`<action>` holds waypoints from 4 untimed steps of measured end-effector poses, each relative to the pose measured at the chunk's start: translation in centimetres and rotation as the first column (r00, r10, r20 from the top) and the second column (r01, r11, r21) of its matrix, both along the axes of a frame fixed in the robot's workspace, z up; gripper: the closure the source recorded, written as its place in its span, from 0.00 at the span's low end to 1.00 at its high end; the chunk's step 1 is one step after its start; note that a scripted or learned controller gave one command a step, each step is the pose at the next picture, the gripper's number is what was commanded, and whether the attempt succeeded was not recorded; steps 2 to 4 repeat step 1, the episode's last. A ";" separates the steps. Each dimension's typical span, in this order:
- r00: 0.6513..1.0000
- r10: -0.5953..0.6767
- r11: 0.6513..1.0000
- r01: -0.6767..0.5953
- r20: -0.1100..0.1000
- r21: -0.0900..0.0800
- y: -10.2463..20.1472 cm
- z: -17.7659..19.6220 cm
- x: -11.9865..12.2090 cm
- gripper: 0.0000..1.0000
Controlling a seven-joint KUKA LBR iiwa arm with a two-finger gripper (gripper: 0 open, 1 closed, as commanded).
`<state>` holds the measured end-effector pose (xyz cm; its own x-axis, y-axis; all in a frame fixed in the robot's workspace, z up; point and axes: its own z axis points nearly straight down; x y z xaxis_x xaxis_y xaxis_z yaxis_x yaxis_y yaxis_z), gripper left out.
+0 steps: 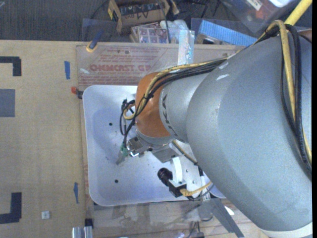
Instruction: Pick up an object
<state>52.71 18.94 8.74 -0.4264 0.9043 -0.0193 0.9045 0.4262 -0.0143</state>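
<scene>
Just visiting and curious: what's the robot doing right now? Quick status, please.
Hand low inside the shallow white bin, near its floor. No object visibly held. Big grey arm with orange band blocks much of the bin.

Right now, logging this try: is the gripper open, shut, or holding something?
Gripper: cannot be told; low over the shallow white bin.

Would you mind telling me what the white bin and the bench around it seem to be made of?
The white bin looks like smooth moulded plastic, with rounded corners and a soft sheen. The bench appears to be pale, matt plywood or board with faint grain.
</scene>
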 end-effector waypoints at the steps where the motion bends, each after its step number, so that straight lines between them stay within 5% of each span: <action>1: 0.959 0.280 0.960 -0.278 -0.044 0.041 -3.1 0.1 1.2 0.00; 4: 0.959 0.280 0.960 -0.278 -0.044 0.041 -3.1 0.1 1.2 0.00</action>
